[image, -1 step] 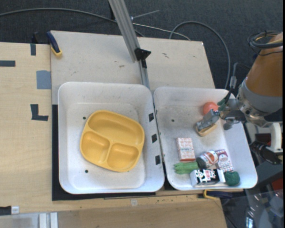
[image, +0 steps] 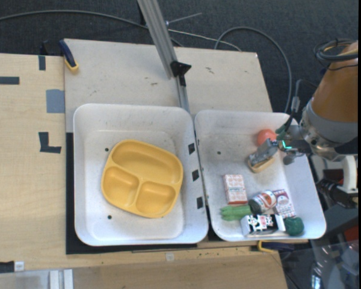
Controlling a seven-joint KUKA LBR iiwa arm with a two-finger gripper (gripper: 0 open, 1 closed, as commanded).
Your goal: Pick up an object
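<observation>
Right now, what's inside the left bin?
The left bin holds one yellow divided plate, lying flat with its three compartments up and nothing in them. A few dark specks show on the bin floor around it. Whatever lies under the plate is covered.

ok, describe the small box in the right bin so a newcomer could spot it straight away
Start at the right-hand white bin. Near its middle, left of the can and above the green item, lies the small carton. It is the one flat rectangular box there, pinkish-red and white, lying apart from the clutter at the bin's near edge.
</observation>
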